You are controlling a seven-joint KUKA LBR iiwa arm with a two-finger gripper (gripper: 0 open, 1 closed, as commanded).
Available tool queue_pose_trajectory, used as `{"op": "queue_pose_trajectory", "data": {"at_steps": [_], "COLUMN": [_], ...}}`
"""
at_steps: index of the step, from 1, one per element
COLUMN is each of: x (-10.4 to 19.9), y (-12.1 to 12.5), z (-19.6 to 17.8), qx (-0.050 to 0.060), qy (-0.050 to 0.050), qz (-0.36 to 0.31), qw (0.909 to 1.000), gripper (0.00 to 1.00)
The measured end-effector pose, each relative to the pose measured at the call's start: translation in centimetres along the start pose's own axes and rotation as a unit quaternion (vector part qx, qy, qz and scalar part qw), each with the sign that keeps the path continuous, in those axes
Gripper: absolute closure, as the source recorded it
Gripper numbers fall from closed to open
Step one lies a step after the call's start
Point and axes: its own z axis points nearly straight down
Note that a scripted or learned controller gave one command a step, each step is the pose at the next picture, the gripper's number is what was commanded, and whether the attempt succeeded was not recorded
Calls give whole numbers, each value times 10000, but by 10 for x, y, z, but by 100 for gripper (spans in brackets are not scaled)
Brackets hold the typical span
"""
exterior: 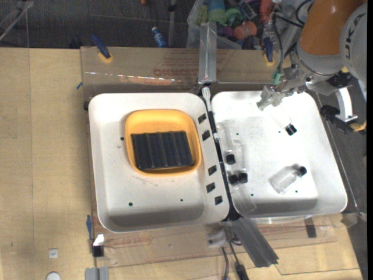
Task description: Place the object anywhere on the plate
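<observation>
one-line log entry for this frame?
gripper: above right bin back edge, nothing seen held | clear bottle: lying in right bin, front | yellow plate: left bin, dark ribbed block on it | placement: not done

- Bright, even room light falls from above; the two white bins (151, 214) come close to washing out, with soft glare along their rims.
- Shadows are faint and short, pooling under the yellow plate (140, 121).
- The far clutter beyond the bench sits dimmer.
- The orange band of the arm (326, 16) at far right looks soft and blurred.
- The picture is grainy, and small things lose detail.
</observation>
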Motion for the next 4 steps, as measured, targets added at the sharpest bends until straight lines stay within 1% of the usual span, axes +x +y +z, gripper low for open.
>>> {"op": "queue_pose_trajectory", "data": {"at_steps": [1, 2, 3, 4], "x": [6, 7, -14, -47], "y": [2, 3, -3, -15], "z": [-28, -50, -96, -120], "qx": [-1, -10, -13, -14], "qy": [-3, -6, -7, -12], "qz": [-172, -1040, -2082, -2593], "qw": [9999, 9946, 9781, 9658], "gripper": [100, 100, 100, 100]}}
